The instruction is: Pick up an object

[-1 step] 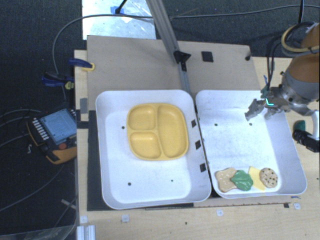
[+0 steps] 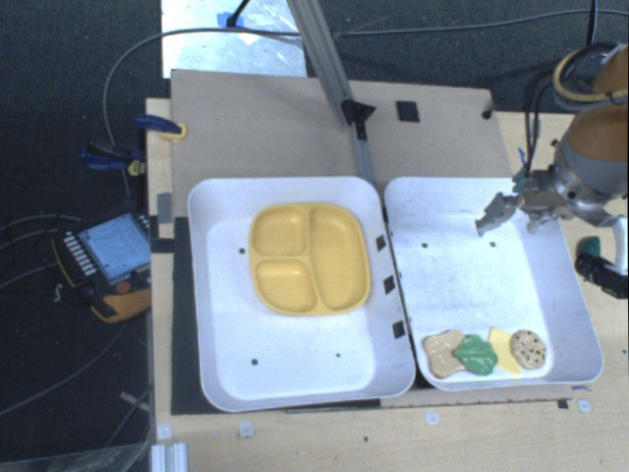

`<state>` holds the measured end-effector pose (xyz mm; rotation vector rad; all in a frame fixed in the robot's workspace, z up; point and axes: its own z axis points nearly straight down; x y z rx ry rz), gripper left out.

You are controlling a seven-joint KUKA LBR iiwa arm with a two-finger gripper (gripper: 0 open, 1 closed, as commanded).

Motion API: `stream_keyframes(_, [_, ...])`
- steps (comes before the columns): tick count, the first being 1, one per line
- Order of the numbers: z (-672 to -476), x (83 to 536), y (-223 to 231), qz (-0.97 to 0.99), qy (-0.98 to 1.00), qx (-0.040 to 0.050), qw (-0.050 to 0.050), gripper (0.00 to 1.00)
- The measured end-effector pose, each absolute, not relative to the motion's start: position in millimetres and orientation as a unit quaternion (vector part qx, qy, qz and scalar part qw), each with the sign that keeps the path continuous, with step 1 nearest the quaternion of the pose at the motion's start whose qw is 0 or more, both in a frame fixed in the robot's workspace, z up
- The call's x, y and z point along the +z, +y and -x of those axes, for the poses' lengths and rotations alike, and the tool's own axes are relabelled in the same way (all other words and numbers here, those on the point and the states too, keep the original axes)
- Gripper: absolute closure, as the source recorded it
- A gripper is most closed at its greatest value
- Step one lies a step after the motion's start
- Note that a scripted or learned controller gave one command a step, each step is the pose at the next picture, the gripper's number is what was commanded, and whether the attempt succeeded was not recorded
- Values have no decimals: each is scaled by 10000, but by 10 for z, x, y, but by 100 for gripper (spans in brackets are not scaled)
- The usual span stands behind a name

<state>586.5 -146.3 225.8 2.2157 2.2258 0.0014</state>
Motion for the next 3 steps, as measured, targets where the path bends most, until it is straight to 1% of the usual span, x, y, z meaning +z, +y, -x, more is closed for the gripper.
stream_keyframes(1, [-5879, 1815, -1533, -7067, 7075, -7, -2, 0])
stream_keyframes(2, [-5897, 1200, -1478, -7067, 7075, -8, -12, 0])
stream_keyframes(3, [-5919, 861, -1477, -7070, 7072, 17, 25, 0])
